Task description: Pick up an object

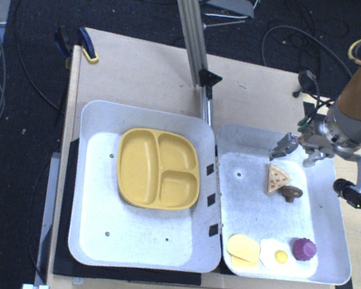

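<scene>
Arm comes in from the right, grey with orange band, hand [298, 149] hovering over the upper part of the right bin [335, 230], tilted. Two fingers visible, spread apart with a gap between them, nothing between them, so hand is open and not gripping. One fingertip [282, 150] sits just above and left of the pizza slice toy [276, 179], apart from it, not touching as far as I can tell. Pizza slice lies flat near the middle-top of the right bin, point up, crust down. Just right of it, touching or nearly, a small brown mushroom-like piece [290, 192]. Along the bin's lower edge: yellow cheese-like slab [244, 248] at left, fried egg toy [277, 255] beside it, purple ridged piece [304, 249] at right, all close in a row. Left bin [83, 227] holds a yellow three-compartment tray [159, 170], sitting upper middle, slightly rotated. Both bins side by side on the wooden table [137, 74], inner edges overlapping over a black mat. Metal pole [193, 32] slants down from the top to between the bins. Cables on dark floor around the table.
</scene>
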Controlling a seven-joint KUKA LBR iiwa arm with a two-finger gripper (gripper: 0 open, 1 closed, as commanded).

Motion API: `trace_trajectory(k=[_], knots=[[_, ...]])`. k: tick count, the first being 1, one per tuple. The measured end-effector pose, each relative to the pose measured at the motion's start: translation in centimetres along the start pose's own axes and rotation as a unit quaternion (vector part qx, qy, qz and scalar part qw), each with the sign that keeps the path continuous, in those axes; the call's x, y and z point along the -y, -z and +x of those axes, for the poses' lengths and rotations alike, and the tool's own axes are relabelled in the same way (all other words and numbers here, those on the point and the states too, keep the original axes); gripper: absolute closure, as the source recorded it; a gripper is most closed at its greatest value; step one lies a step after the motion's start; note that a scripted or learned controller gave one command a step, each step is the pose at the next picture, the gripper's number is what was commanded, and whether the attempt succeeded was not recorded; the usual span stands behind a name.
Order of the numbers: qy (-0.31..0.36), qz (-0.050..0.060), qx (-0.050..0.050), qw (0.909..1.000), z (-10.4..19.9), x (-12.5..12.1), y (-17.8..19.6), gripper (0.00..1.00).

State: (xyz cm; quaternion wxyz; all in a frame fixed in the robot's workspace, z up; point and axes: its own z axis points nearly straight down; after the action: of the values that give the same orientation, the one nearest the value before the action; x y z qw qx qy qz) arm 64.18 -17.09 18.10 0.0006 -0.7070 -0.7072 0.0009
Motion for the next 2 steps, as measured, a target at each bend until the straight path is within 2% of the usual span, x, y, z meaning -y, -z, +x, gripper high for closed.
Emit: trace_trajectory(k=[1, 2], knots=[[0.0, 0.001, 0.0, 1.0, 0.6, 0.4, -6.2, 0.0], [0.001, -0.006, 0.002, 1.0, 0.6, 0.0, -8.3, 0.0]])
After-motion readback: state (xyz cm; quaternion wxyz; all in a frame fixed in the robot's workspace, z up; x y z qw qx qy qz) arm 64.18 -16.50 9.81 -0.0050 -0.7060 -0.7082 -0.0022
